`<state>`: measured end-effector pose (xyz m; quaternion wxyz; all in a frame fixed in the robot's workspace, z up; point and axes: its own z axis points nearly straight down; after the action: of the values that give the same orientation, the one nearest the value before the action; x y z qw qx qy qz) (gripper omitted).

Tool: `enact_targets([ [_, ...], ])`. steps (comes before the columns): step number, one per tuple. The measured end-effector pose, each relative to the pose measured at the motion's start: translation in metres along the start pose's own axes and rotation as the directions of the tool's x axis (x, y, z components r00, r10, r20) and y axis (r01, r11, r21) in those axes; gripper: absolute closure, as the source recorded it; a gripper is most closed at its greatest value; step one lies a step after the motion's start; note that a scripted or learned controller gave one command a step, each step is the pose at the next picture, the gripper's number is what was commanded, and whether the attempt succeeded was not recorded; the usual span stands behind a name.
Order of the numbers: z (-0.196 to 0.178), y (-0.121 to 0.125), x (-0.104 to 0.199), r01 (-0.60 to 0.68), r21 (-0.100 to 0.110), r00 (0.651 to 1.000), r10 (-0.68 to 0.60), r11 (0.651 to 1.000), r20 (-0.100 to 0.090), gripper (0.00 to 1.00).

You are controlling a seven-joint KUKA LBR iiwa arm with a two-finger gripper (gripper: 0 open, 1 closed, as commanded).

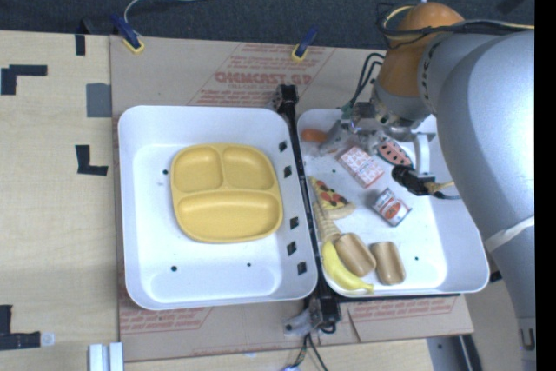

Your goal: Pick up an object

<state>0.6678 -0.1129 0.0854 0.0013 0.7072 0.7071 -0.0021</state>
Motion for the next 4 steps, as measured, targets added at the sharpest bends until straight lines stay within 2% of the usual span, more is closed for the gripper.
enact_targets([
  [2, 0.0, 0.001, -0.014, 0.004, 0.002, 1.0, -0.004, 1.0, -0.005, 0.0],
  [3, 0.0, 0.001, 0.01, 0.002, -0.002, 1.0, -0.002, 1.0, -0.003, 0.0],
  [4, 0.0, 0.001, 0.018, 0.001, -0.001, 1.0, -0.001, 1.0, -0.002, 0.0],
])
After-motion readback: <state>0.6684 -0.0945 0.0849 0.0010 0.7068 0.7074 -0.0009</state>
